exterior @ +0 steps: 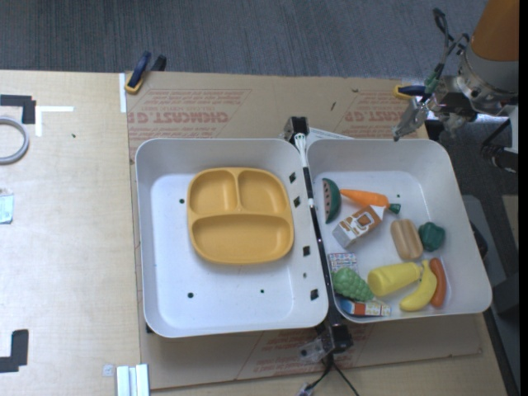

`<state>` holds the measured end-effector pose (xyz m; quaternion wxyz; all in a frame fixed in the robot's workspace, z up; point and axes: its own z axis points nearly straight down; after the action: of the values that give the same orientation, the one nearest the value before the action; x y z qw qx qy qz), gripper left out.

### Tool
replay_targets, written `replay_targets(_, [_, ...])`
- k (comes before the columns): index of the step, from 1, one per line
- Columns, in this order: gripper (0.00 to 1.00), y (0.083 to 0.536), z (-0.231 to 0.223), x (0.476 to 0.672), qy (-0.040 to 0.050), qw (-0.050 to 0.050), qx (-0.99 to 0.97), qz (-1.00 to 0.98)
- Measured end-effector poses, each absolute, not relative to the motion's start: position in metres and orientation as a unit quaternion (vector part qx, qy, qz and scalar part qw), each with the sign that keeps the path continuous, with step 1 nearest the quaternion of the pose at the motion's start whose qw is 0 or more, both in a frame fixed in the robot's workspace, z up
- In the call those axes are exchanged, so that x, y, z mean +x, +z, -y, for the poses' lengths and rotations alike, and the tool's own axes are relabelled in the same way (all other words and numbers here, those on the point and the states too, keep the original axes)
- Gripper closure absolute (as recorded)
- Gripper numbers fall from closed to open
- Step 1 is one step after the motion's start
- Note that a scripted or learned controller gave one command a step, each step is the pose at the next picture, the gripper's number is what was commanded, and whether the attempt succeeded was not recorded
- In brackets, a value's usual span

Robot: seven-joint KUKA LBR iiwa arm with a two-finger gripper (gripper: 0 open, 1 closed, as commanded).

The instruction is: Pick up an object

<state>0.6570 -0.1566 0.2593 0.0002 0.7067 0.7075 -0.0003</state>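
Nothing sits between the fingers of the gripper (410, 122), which hangs slightly parted past the far right corner of the right bin (459, 190), presumably parked clear. Candidates crowd that bin: carrot (364, 196), carton (357, 226), banana (421, 292). A yellow plate (240, 216) fills the left bin (162, 258).

Bench fixtures and surroundings, overhead view

Two shallow white bins sit side by side on a cardboard sheet (206, 110) printed with red lettering: the left bin (157, 246) and the right bin (458, 184), joined by black clips (295, 128) at the shared edge. A yellow three-compartment plate (241, 215) lies flat in the left bin. A blue and yellow clamp (139, 72) grips the sheet's far left corner. The bench (66, 262) is light wood.
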Motion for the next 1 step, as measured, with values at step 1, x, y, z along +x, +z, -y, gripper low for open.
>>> replay_targets(1, [0.0,0.1143,0.1185,0.599,-0.0001,0.0,0.637,-0.771])
